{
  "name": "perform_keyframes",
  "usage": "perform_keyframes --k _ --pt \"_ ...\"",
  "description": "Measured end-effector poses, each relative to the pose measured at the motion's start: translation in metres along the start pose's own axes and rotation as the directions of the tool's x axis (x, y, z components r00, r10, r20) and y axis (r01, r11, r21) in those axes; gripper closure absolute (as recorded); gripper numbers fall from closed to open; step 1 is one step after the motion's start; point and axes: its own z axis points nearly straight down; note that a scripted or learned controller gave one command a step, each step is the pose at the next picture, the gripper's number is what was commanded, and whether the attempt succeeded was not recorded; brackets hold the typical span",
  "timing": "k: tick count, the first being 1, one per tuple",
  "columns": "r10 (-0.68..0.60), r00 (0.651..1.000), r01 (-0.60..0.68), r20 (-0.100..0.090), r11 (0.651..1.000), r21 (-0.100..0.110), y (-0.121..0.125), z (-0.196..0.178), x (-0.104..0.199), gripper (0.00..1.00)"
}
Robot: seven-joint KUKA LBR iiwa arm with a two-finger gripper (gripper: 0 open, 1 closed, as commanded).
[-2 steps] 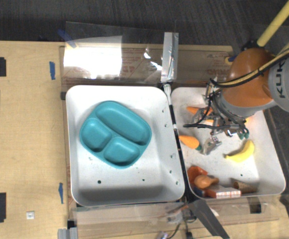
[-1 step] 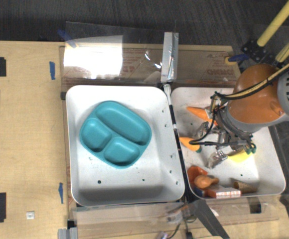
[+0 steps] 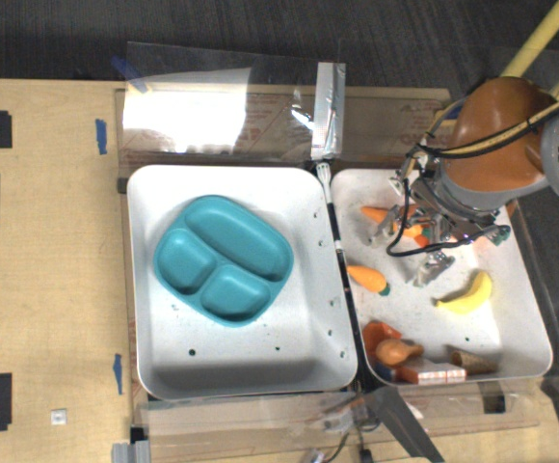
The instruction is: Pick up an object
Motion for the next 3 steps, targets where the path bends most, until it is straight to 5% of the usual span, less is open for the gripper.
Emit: perform_keyframes --k 2,3 --pt "0.004 1.0 -0.004 0.001 1.0 0.002 0.013 0.012 -0.015 0.0" --pt "-0.102 0.995 0.102 0.003 0.995 0.002 0.009 0.012 -0.015 0.0"
